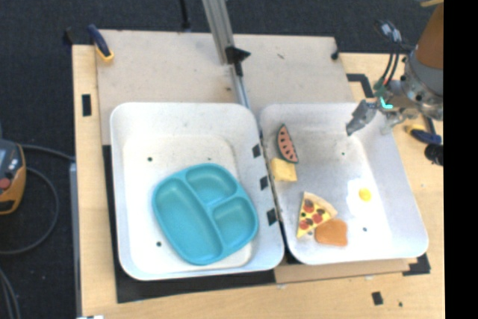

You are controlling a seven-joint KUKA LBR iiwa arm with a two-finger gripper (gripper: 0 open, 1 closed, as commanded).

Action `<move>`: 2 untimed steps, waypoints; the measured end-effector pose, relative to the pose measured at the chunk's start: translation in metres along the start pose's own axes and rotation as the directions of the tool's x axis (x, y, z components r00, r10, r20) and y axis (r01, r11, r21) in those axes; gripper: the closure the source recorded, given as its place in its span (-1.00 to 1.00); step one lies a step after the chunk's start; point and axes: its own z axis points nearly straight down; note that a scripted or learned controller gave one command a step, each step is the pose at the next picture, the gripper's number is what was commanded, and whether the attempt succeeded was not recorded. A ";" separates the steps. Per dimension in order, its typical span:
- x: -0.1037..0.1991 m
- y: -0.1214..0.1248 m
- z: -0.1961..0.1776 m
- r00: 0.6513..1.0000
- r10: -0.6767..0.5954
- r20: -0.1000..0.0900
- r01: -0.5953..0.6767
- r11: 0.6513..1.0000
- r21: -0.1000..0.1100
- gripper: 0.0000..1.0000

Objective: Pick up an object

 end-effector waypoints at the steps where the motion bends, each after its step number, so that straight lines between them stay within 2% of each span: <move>1: 0.000 0.001 -0.002 1.000 -0.001 0.001 0.001 1.000 -0.003 -1.00; 2: -0.008 0.004 0.058 1.000 0.001 0.002 -0.001 1.000 0.002 -1.00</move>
